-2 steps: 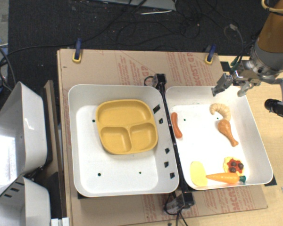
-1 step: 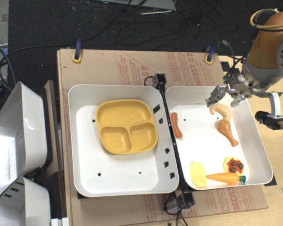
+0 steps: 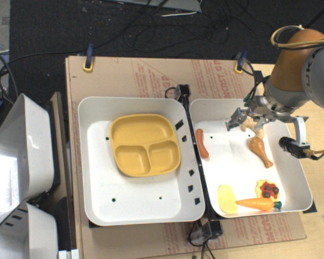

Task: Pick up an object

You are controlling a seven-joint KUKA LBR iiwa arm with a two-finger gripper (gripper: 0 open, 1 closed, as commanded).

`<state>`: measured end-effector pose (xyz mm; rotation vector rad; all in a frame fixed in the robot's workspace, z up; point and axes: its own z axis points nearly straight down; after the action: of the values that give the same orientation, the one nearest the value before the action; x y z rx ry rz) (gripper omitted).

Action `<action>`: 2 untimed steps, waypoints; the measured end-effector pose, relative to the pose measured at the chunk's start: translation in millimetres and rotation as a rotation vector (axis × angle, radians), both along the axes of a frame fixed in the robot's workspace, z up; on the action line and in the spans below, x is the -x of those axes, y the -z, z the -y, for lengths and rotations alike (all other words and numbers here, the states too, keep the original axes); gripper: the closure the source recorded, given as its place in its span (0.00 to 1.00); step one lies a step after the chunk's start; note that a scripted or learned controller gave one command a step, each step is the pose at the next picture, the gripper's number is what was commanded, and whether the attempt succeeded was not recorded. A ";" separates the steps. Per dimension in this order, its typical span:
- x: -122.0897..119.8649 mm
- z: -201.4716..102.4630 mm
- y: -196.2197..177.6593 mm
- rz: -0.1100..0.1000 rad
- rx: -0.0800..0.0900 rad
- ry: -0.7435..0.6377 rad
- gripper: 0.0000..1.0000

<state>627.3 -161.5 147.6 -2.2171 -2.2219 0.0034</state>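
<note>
Table [image 3: 216,74]: we see a flat brown board with red print, clamped at its far edge, carrying both bins; bare strips run along its far and near sides.
Left bin [image 3: 92,161]: we see a shallow white tray with rounded corners and a smooth floor; wide open floor lies near its front wall.
Right bin [image 3: 297,198]: we see the same white shape, touching the left bin along a dark seam; its middle floor is open between the toys.
Arm [image 3: 299,63]: we see a grey body with a glossy orange band, reaching in from the right over the far right corner of the right bin.
Plate [image 3: 146,144]: we see a yellow plastic plate with three sections and rounded edges, lying flat in the far half of the left bin.
Gripper [image 3: 247,124]: we see dark metal fingers spread apart over the far part of the right bin, with nothing between them.
Drumstick [image 3: 260,150]: we see a tan toy chicken leg just below the gripper, near the right wall.
Carrot [image 3: 256,203]: orange, tapered, by the front wall.
Sausage [image 3: 202,143]: red, slim, beside the left wall.
Yellow slice [image 3: 226,198]: pale oval, touching the carrot's tip.
Pizza piece [image 3: 268,188]: small, yellow with red dots, just behind the carrot.
</note>
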 end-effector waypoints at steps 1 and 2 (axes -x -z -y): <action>0.3 -0.6 53.0 0.001 0.001 0.002 0.00; -0.9 -0.5 39.6 0.005 0.002 0.002 1.00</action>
<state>628.2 -160.9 108.1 -2.2231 -2.2228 -0.0009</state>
